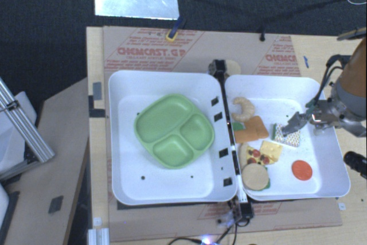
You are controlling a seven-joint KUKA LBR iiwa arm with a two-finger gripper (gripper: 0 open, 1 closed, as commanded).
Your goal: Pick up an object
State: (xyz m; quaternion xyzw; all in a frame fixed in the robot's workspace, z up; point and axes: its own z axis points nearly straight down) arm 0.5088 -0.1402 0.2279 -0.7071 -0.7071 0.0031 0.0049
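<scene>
The arm reaches in from the right, and its gripper (293, 122) hangs over the right bin (330, 181), low above a small patterned square piece (286, 136). The two dark fingers look slightly spread, pointing down and left toward that piece, and nothing sits between them. So no pick yet, as far as this view tells.

Look at the choices in that bin. A croissant (243, 108) lies at the far left side, a brown toast slice (251, 129) sits just near of it, and a pizza slice (265, 155) lies toward the middle. A burger (256, 177) rests at the near left corner, and an orange-red round slice (301, 170) lies alone on the near right floor.

The left bin (123, 181) holds a green divided plate (174, 130), well apart from the tool.

My read: the approach is done, or nearly so. The likely target is the patterned piece, which lies flat on the bin floor just under the fingertips. Left to do: come down the last bit, close on it, and lift it clear. A flat thin piece could easily slip out of a pinch.
</scene>
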